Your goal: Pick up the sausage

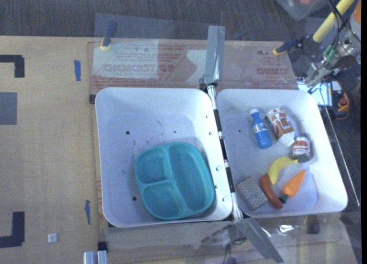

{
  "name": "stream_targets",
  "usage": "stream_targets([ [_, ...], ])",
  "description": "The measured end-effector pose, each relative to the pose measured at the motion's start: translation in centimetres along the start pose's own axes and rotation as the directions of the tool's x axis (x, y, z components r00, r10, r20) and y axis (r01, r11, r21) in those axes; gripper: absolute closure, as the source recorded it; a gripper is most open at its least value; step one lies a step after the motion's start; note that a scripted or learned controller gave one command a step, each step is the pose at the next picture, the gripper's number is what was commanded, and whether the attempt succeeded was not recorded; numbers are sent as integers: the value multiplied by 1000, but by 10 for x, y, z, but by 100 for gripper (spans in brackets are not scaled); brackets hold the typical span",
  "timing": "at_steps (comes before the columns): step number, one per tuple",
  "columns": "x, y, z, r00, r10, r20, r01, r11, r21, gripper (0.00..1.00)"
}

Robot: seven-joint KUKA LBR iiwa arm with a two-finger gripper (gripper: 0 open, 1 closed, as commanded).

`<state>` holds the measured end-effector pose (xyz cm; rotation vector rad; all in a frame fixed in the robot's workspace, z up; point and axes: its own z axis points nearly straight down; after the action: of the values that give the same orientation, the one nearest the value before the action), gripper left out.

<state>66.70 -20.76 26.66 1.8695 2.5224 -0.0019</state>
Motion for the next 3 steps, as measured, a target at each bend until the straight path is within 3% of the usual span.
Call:
stream_targets([
  [3, 62, 16, 42, 982, -186, -1, 186, 982, -1, 100],
])
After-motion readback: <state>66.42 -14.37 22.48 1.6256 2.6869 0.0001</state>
